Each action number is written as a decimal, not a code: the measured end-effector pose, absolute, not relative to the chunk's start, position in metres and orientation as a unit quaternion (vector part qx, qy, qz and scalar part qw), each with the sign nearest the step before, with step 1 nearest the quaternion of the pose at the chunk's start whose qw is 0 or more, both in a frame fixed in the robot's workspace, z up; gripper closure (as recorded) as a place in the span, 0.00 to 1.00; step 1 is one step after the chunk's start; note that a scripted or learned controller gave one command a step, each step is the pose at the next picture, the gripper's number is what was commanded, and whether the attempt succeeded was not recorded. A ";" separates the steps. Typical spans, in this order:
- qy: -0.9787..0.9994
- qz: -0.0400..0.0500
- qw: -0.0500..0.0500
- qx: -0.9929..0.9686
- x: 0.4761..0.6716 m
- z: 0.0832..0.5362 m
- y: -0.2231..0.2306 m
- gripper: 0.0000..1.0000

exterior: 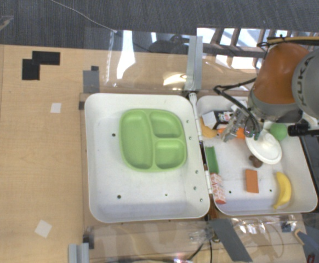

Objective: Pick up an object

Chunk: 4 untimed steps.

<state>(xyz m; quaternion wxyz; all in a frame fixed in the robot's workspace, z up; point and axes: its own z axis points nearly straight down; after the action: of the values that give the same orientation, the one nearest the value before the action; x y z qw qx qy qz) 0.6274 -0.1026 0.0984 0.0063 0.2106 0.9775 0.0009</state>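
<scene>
Your gripper [237,129] hovers over the right bin's [305,204] back-left corner; can't tell its finger state. The banana [283,189] looks soft, so grab mid-body.

- The bench [33,163] is viewed from above by one fixed camera, tilted downward at a slant.
- Both white bins, left [102,201] and right [299,199], are framed together.
- The arm [291,81] is seen entering from the right edge.

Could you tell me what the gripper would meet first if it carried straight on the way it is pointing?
Probably the right bin's floor just below the gripper, near the orange item; depth is hard to judge from above.
</scene>
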 end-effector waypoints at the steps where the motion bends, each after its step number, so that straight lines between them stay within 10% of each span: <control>1: 0.986 0.002 0.012 0.164 0.660 0.254 -0.068 1.00; 2: 0.998 0.000 0.008 0.065 0.627 0.099 -0.136 1.00; 3: 0.998 -0.001 0.013 0.060 0.624 0.228 -0.121 1.00; 4: 0.992 0.001 0.010 0.127 0.661 0.319 -0.092 1.00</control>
<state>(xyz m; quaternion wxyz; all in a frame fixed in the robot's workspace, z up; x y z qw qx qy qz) 0.6605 -0.0918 0.3188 0.0101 0.1271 0.9918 0.0011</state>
